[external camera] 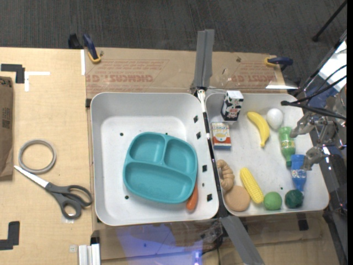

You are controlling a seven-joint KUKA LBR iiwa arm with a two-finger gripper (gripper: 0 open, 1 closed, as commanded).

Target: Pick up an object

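Note:
The right bin (317, 206) holds a cow-patterned carton (232, 105), a banana (259, 127), a white egg (274, 116), a green bottle (286, 141), a blue bottle (298, 168), a small juice box (221, 135), a corn cob (251, 185), a green ball (272, 201), a dark teal item (294, 199), a tan roll (237, 199) and a braided pastry (224, 173). My gripper (309, 141) hangs at that bin's right side, just right of the green bottle and above the blue one. Its fingers stand open with nothing between them.
In the left bin (105, 115) lies a teal divided plate (161, 167), with an orange carrot (192, 200) at its lower right edge. On the bench to the left are scissors (66, 195) and a tape roll (37, 155). Cardboard (143, 73) lies behind the bins.

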